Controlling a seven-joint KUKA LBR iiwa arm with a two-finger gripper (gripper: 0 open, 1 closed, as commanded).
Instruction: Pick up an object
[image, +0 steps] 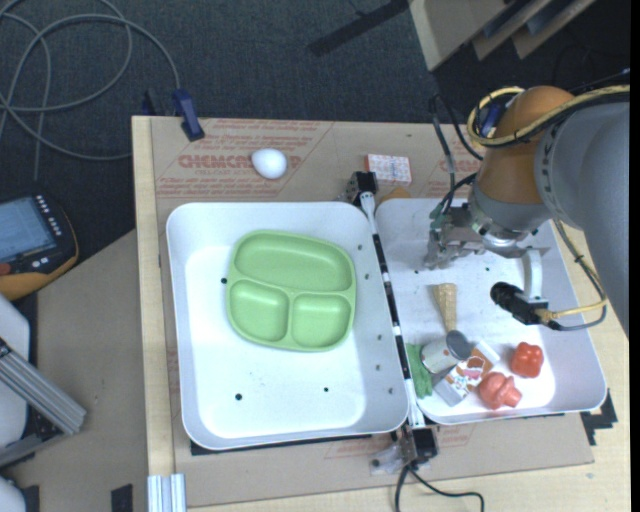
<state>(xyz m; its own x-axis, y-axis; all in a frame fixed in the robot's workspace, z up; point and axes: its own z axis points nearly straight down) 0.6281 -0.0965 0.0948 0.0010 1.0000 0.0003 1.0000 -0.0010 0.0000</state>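
Note:
My gripper (443, 243) hangs over the back left part of the right bin (575, 330), with nothing showing in its grasp. Just in front of it a tan cone (444, 299) lies on the bin floor, apart from the gripper. Along the bin's front lie a grey round can (441, 352), a green piece (420, 375), a small printed box (463, 379), a red lumpy toy (498, 390) and a red pepper (527, 359).
The left bin (200, 330) holds a green divided plate (292, 290). On the bench behind the bins lie a white egg (268, 162), a blue clip (187, 114) and a small checked packet (388, 167). The arm covers the right bin's back right corner.

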